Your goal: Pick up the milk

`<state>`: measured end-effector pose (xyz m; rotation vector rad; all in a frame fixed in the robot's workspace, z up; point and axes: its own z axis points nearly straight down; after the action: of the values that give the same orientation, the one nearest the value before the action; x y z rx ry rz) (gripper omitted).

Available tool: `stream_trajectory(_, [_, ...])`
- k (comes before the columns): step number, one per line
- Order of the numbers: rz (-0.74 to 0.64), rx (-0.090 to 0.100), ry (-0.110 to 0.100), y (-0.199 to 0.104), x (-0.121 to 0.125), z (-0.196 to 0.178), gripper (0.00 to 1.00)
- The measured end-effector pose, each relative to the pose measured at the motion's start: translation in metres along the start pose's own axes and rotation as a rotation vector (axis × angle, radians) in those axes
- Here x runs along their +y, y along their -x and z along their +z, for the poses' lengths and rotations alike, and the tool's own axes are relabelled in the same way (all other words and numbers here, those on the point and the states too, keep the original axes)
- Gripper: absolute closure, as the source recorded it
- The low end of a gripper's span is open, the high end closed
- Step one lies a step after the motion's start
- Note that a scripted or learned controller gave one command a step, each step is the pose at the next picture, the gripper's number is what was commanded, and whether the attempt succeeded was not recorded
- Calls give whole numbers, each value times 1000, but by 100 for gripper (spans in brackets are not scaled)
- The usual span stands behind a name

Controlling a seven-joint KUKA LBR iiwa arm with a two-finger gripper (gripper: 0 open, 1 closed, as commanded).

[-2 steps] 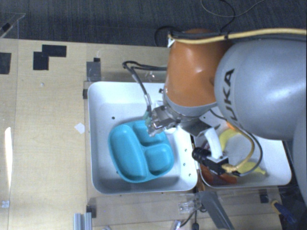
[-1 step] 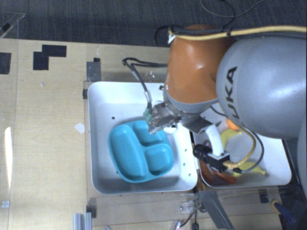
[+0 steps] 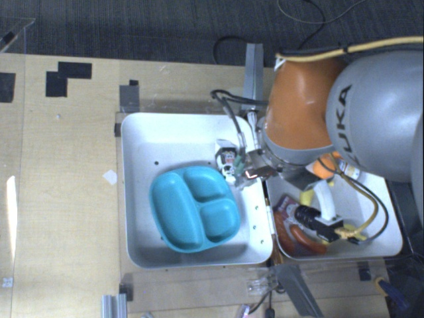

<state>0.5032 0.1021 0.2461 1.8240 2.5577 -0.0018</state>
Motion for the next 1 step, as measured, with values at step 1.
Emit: stream_trajectory(1, [59, 0, 1, -44, 0, 12, 100])
